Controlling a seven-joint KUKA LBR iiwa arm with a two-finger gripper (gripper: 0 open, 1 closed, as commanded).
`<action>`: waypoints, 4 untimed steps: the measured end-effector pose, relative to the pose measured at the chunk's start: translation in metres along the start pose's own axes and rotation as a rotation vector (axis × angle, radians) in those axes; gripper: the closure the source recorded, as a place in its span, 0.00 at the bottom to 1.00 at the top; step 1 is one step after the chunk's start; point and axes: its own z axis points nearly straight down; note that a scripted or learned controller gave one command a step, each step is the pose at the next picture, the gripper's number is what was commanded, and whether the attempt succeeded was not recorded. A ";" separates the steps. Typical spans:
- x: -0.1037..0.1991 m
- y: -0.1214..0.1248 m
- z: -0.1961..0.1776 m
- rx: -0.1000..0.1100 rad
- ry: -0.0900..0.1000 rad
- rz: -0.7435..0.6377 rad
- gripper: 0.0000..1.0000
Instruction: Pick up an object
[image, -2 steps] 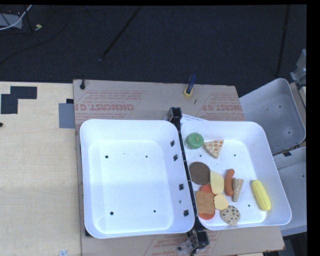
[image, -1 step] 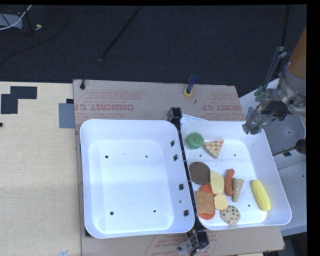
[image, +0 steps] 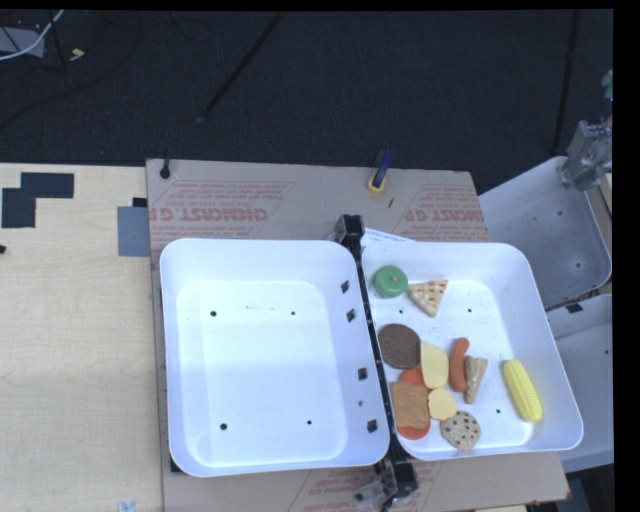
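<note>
The gripper (image: 588, 160), as far as it can be made out, is the grey metal piece at the far right edge of the view. It sits high above and behind the right bin (image: 548, 318), well apart from everything in it. It is too small and too close to the edge to tell whether it is released or clenched, and nothing is seen held in it.

All the candidates lie in the right bin, which touches the left bin (image: 166, 330) along its inner wall. They look like toy food pieces, probably light, rigid plastic with smooth skins that could slip.

The corn cob (image: 521, 390) lies nearest the arm's side, alone by the right wall. It is long and rounded, so I judge it the easiest pick, taken across its narrow middle. The green round piece (image: 390, 281) and the pizza slice (image: 428, 296) sit at the far end, just beside each other. The slice is flat and offers little to grip.

The rest are packed together by the inner wall:
- A brown patty (image: 400, 346).
- A red sausage (image: 458, 362).
- A speckled cookie (image: 460, 430).
- Several yellow and orange pieces that touch or overlap.

A grasp in that cluster would likely nudge the neighbouring pieces.
</note>
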 end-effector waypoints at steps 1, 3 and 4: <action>-0.082 0.024 0.013 0.018 0.000 0.007 1.00; -0.052 -0.076 0.005 0.018 0.005 -0.003 1.00; 0.096 -0.049 0.006 0.017 0.004 -0.015 1.00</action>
